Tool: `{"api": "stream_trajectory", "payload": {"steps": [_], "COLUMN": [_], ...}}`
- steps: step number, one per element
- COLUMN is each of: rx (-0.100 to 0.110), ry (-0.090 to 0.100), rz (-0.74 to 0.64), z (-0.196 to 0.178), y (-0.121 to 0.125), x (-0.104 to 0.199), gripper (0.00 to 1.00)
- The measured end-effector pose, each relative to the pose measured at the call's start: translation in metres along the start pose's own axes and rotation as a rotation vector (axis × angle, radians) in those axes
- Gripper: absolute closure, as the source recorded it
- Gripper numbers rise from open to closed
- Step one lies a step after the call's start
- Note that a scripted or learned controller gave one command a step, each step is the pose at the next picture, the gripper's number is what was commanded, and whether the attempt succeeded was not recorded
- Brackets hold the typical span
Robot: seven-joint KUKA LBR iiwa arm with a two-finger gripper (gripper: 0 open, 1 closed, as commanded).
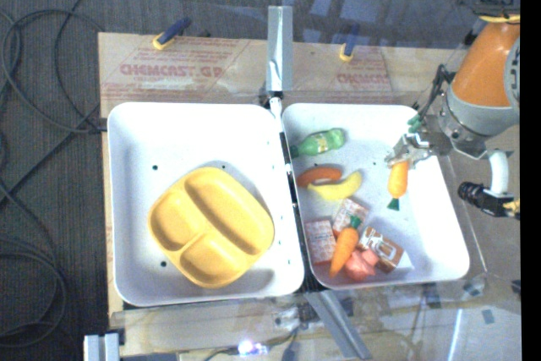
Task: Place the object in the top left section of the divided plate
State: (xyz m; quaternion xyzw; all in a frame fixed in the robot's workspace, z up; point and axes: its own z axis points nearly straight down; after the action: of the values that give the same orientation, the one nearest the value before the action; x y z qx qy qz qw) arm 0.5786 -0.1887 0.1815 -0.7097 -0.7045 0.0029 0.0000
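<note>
Glossy yellow plastic plate (211, 226), smooth white bins (135, 148)

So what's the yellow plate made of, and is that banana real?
The yellow divided plate looks like moulded plastic: one even colour, smooth rounded ridges, a soft shine. The banana is probably a plastic toy too, since it looks smooth and evenly yellow with no marks, though from this far up that's only a guess.

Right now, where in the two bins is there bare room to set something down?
The left bin has bare floor along its far and left walls around the yellow divided plate. In the right bin, the strip right of the small carrot is free. Its near-left corner is crowded with the big carrot and packets.
</note>
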Motion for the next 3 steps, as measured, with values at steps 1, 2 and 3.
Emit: {"api": "stream_trajectory", "payload": {"steps": [1, 2, 3], "rx": [-0.002, -0.002, -0.003], "ry": [0.004, 0.002, 0.003], "rz": [0.018, 0.005, -0.004], "z": [-0.077, -0.076, -0.093], "y": [-0.062, -0.079, -0.094], "x": [0.078, 0.043, 0.014], "gripper": [1.00, 1.00, 1.00]}}
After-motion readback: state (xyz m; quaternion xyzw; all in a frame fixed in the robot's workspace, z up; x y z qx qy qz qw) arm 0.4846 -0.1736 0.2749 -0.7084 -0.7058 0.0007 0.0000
